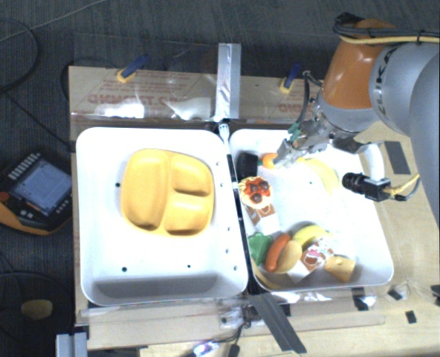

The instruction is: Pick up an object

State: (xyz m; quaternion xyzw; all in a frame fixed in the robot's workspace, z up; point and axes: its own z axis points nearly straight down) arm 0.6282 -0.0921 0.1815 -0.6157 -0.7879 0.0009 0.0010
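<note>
My gripper point(288, 152) hangs low over the back left part of the right bin point(369, 222). Just left of its tip lies a small orange ball point(268, 160), with a black block point(245, 163) beyond it against the bin's left wall. A pale yellow banana-shaped piece point(324, 174) rests to the right of the gripper. Nothing shows between the fingers.
A printed carton point(258, 197) lies at the bin's left wall. At the front sit a green piece point(260, 245), an orange carrot point(277, 252), a yellow banana point(309, 235), a small packet point(316, 256) and a tan piece point(341, 268). The left bin point(101, 274) holds a yellow divided tray point(166, 190).
</note>
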